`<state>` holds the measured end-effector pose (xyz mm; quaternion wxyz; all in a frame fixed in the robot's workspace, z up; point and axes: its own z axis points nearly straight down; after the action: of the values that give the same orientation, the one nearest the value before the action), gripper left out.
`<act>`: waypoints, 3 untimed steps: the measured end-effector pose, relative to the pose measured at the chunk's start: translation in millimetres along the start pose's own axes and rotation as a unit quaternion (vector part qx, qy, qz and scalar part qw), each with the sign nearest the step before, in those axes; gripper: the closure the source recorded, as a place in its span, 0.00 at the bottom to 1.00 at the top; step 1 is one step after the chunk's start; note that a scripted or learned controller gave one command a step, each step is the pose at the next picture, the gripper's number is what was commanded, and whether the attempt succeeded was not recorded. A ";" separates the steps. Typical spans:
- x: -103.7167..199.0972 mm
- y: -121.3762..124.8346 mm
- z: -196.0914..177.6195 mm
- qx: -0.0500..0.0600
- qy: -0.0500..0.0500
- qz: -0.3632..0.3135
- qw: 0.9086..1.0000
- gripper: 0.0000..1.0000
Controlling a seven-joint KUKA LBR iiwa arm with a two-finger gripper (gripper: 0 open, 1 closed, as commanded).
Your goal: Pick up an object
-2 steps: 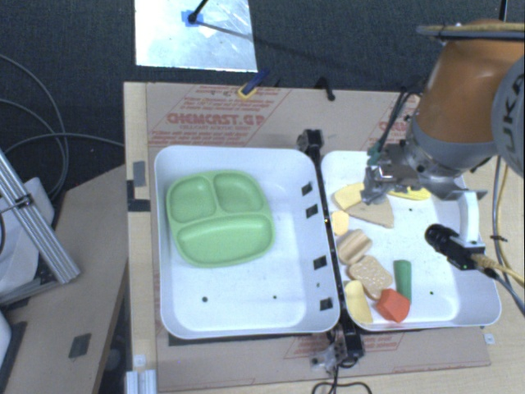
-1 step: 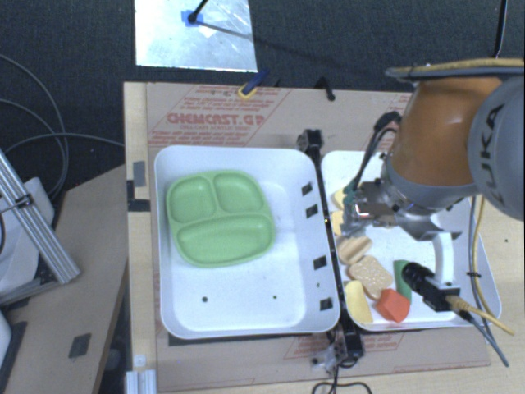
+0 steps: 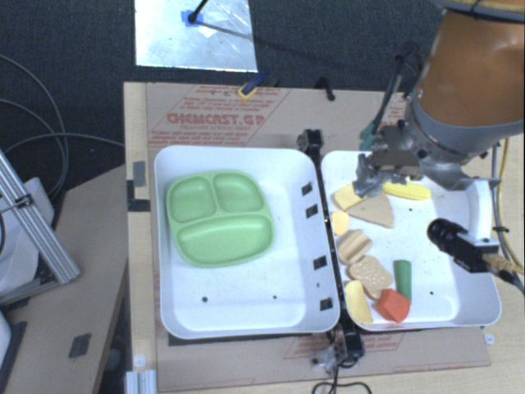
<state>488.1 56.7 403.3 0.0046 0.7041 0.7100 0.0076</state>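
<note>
The right bin (image 3: 447, 295) holds several toy foods. A yellow corn cob (image 3: 407, 191) and a yellow cheese wedge (image 3: 346, 197) lie at its far end, with a tan triangular slice (image 3: 376, 213) just in front of them. Nearer the front are two tan biscuits (image 3: 354, 244) (image 3: 371, 274), a green cylinder (image 3: 402, 276), a red-orange piece (image 3: 393, 304) and a pale yellow piece (image 3: 358, 300). My gripper (image 3: 376, 179) hangs low over the far end of this bin, between the cheese wedge and the corn cob. Its tips are dark and partly hidden by the wrist.
The left bin (image 3: 246, 322) holds a green divided plate (image 3: 220, 217). A black divider with clips (image 3: 316, 212) runs between the bins. A black cylindrical part (image 3: 456, 243) sticks in over the right bin's right side. The big orange arm body (image 3: 476, 64) looms above the bin's far right.
</note>
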 end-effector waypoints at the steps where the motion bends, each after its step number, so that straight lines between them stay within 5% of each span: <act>1: 58.3 -1.5 16.4 0.008 -0.001 -0.001 1.000 1.00; 2: 54.8 -0.1 4.6 0.006 -0.001 -0.001 1.000 1.00; 3: 0.5 -1.1 15.2 0.007 -0.002 0.006 1.000 1.00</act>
<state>487.2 57.2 388.1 0.0013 0.7086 0.7056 0.0009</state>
